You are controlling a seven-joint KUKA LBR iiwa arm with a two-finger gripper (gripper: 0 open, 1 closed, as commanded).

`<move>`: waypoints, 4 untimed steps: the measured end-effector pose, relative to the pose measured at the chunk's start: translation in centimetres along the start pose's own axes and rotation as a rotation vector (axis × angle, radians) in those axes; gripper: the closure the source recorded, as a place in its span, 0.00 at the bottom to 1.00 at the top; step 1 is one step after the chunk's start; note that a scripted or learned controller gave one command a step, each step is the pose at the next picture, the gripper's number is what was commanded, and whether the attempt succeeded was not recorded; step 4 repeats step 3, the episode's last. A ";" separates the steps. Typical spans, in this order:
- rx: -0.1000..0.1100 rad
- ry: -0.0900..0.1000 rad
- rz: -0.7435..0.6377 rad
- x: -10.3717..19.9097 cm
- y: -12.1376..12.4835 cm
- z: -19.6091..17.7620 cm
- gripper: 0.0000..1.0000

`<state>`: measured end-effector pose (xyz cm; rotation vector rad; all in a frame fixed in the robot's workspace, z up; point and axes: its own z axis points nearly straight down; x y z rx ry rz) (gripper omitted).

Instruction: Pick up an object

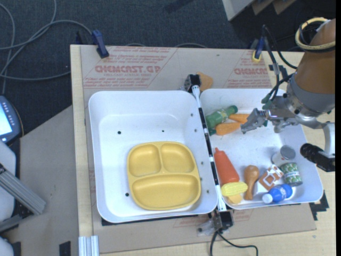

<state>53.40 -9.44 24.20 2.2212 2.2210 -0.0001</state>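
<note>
Below, dark carpet [133,15] — cables [32,31] trailing — surrounds the cardboard-topped bench [160,63].

Mixed toy food [226,167] strewn across right bin [314,188].

The floor [133,15] is dark grey carpet, and thin grey cables [32,23] curl across it. The desk [160,68] has a brown board on top with red letters. Blue clamps [99,42] hold its far edge.
</note>
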 end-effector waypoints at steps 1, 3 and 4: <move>-0.002 -0.001 -0.003 -2.3 13.4 14.0 0.00; -0.001 0.000 0.001 -3.4 10.3 14.7 1.00; -0.001 0.000 0.001 -3.4 10.3 14.7 1.00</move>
